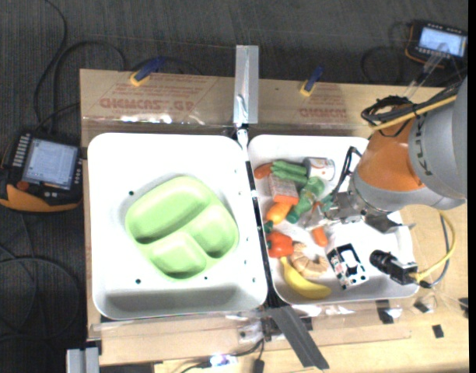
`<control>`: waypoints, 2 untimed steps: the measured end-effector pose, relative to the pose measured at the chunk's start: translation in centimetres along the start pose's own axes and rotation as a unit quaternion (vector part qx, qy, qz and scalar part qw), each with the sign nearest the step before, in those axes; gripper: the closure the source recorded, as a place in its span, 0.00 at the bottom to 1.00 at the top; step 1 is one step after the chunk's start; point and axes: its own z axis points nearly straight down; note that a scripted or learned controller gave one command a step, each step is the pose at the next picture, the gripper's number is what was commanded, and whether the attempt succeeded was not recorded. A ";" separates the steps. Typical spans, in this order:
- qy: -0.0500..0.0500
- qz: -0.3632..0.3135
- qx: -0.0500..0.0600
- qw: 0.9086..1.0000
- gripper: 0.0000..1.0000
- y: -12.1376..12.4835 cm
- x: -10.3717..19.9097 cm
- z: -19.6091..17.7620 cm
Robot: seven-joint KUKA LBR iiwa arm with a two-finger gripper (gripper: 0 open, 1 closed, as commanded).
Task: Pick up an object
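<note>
The right bin (393,286) holds a pile of toy foods: a yellow banana (306,285) at the front, a red-orange tomato (279,244), an orange piece (279,210), green vegetables (290,169) and a small can (320,165) toward the back. A small black-and-white block (345,264) lies just right of the banana. My gripper (333,208) hangs low over the right side of the pile, beside the green pieces. The wrist's grey metal covers its tips, and nothing is visibly held between them.
The left bin (106,286) carries a light green divided plate (182,225). A metal post (246,84) stands behind the wall between the bins. Handheld screens sit on the floor at the left (42,169) and the back right (439,41).
</note>
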 end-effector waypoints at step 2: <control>0.001 -0.095 0.006 0.995 1.00 1.7 6.8 -12.2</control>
